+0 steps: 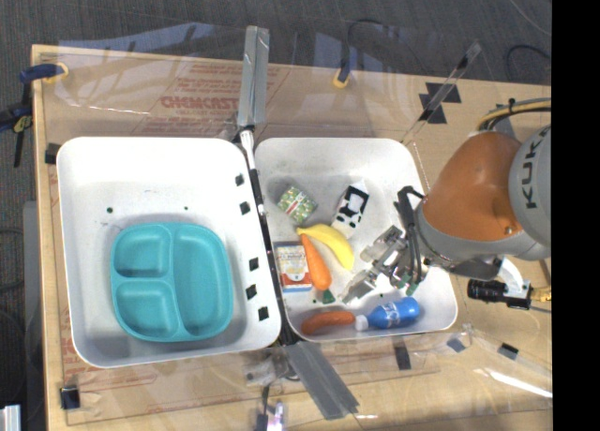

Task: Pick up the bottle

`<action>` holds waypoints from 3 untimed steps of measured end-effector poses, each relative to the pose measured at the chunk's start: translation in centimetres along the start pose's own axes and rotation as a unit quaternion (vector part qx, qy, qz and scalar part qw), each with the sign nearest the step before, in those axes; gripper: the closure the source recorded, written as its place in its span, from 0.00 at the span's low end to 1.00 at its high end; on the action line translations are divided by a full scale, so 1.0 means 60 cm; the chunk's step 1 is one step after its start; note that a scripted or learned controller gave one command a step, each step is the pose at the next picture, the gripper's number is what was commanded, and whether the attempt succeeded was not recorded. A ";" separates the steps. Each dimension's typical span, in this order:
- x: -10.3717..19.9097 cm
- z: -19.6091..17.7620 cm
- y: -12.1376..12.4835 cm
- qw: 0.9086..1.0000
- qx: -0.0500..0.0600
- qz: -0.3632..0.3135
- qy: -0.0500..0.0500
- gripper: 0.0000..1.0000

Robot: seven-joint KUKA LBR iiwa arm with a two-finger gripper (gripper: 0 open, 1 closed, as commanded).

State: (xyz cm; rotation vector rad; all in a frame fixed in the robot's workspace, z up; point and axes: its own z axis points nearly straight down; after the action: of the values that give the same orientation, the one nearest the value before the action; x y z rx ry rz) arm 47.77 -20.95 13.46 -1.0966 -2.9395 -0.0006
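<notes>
The bottle [395, 313] is blue with a white cap at its left end. It lies on its side along the front wall of the right bin [375, 153]. My gripper [357, 276] hangs just above and left of the bottle, pointing toward the banana [329, 242] and carrot [316, 263]. Its metal fingers [373, 253] stand apart, open, with nothing between them. The arm's orange band sits over the bin's right rim.
In the right bin, a red sausage [327, 322] lies end to end with the bottle's cap. A red-and-white carton [293, 266], a green packet [296, 202] and a black-and-white box [351, 206] also lie there. The left bin [84, 162] holds a teal divided tray [172, 279].
</notes>
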 end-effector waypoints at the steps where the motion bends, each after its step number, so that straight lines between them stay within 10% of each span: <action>1: -0.031 -0.024 0.023 0.989 0.000 0.150 -0.001 0.00; 3: 0.000 -0.014 0.000 1.000 0.000 0.005 0.001 0.00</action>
State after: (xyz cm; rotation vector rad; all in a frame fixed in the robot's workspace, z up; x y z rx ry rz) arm 47.78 -20.95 14.28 -1.1112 -2.9328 -0.0011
